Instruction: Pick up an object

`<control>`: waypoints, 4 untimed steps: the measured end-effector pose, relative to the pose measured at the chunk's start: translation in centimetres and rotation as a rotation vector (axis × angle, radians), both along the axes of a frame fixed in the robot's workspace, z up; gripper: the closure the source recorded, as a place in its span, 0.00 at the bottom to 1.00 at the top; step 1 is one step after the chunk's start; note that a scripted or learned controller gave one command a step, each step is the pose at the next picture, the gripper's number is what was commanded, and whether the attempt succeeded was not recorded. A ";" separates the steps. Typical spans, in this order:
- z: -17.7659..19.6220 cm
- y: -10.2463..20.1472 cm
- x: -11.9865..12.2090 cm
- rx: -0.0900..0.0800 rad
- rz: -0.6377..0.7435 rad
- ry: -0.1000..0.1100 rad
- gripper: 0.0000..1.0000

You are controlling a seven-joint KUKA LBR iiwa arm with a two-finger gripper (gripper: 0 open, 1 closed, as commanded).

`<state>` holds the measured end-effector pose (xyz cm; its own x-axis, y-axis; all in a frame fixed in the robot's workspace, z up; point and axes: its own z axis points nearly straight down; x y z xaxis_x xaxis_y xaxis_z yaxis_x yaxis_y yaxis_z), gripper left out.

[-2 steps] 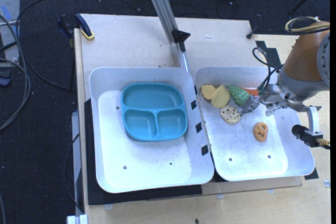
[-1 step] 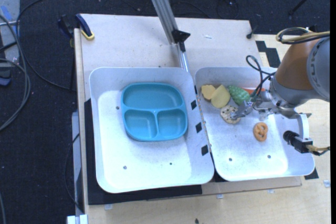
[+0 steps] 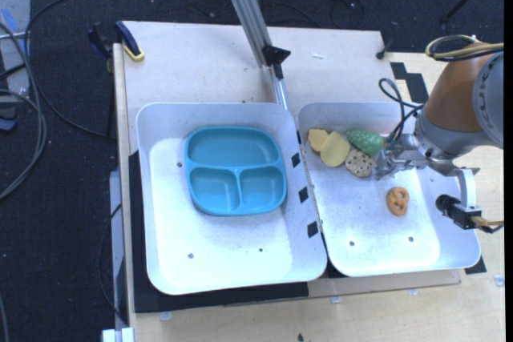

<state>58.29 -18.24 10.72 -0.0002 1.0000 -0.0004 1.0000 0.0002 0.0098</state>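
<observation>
Camera view: five food pieces (image 3: 358, 150) in right bin (image 3: 417, 248); gripper (image 3: 386, 164) grip unclear.

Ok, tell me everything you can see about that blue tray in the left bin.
The blue tray is a light blue, rounded-corner rectangle that looks like smooth plastic. Raised ridges split it into three compartments: one long one along the far side and two smaller ones nearer the camera. It lies flat and right side up on the floor of the left bin, toward its far half, turned slightly. Nothing rests in it.
</observation>
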 end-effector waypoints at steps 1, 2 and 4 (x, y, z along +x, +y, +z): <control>6.1 0.1 0.9 -0.002 0.002 0.004 1.00; 10.4 0.4 0.7 -0.001 0.002 0.005 1.00; 15.0 5.7 -0.8 0.001 0.006 0.011 1.00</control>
